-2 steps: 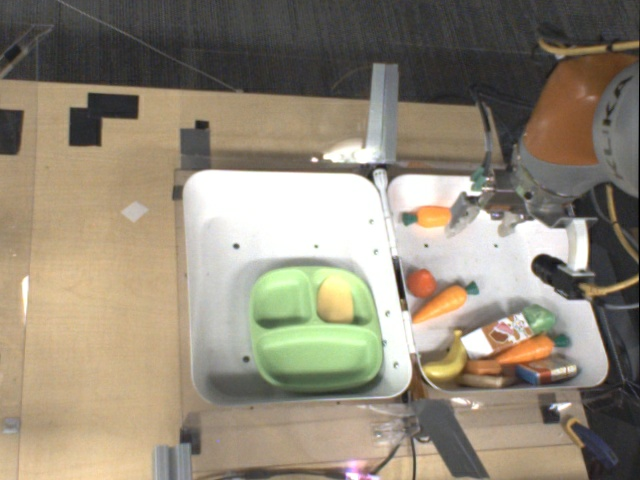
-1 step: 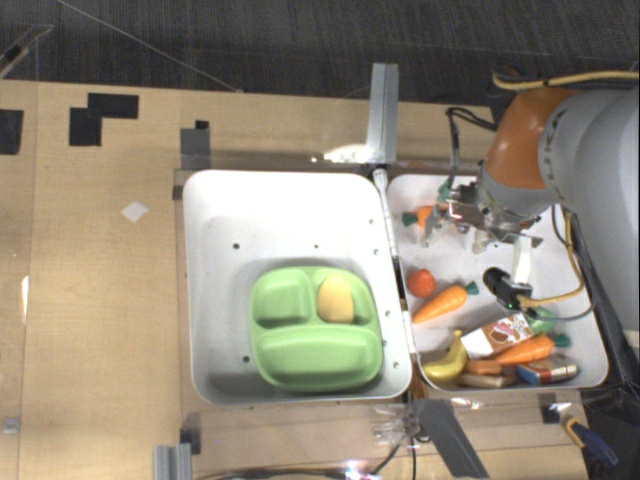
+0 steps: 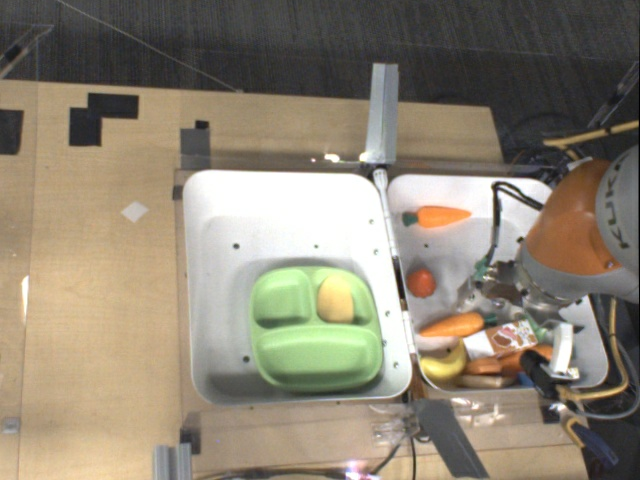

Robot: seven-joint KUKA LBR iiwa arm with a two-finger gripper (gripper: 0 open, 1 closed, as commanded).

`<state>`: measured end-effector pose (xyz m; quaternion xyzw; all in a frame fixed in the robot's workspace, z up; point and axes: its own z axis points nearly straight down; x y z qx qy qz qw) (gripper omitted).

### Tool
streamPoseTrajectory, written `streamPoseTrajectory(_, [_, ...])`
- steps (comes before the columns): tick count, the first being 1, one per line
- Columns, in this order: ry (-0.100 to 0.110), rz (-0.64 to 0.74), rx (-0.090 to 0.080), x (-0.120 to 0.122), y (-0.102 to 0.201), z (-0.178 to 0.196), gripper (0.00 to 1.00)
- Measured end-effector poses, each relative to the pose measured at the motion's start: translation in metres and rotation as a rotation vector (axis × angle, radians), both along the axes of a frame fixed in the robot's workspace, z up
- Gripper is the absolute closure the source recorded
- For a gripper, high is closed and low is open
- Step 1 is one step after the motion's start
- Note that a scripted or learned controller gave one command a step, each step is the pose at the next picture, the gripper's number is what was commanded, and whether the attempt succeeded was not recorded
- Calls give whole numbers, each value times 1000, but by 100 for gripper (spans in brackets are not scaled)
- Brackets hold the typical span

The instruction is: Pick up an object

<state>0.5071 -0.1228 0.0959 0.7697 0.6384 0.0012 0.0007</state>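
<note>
my gripper (image 3: 497,290) hangs low in the right bin (image 3: 598,368), lower right of frame; i can't tell its state. i'd center over 1 carrot (image 3: 452,324) before closing.

Single fixed cam, overhead w/ slight slant, mid-range. Frames both white bins: left bin (image 3: 200,268) ctr, right bin (image 3: 450,193) at 3 o'clock. Bench (image 3: 90,298) fills 9 o'clock, dark floor (image 3: 250,18) at 12. Arm (image 3: 575,233) enters from 3.

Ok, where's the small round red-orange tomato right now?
The small round red-orange tomato lies in the right-hand white bin, near its left wall, below the orange carrot and left of the gripper.
</note>
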Motion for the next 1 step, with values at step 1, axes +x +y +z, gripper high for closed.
streamPoseTrajectory(1, [-25, 47, -9, -13, 29, -2, 0])
